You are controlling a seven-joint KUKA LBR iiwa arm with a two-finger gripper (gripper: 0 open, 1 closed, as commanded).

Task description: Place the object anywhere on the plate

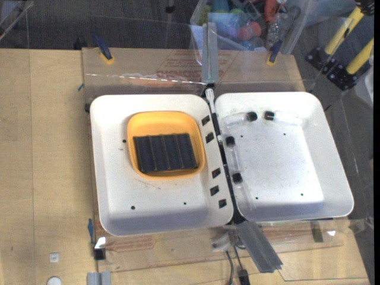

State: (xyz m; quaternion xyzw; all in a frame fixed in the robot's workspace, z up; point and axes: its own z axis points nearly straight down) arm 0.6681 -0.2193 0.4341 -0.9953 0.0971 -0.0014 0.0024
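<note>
An orange-yellow plate (pixel 138 123) with rounded corners sits in the left white bin (pixel 113 200). A dark ribbed rectangular object (pixel 164 152) lies flat on the plate, toward its front half and inside the rim.
The right white bin (pixel 285 177) holds two small black pieces (pixel 260 116) near its back wall. A clear divider (pixel 209 64) stands behind the seam between the bins. A clear box of coloured items (pixel 249 10) sits at the back, and yellow-black gear (pixel 344 34) at the far right.
</note>
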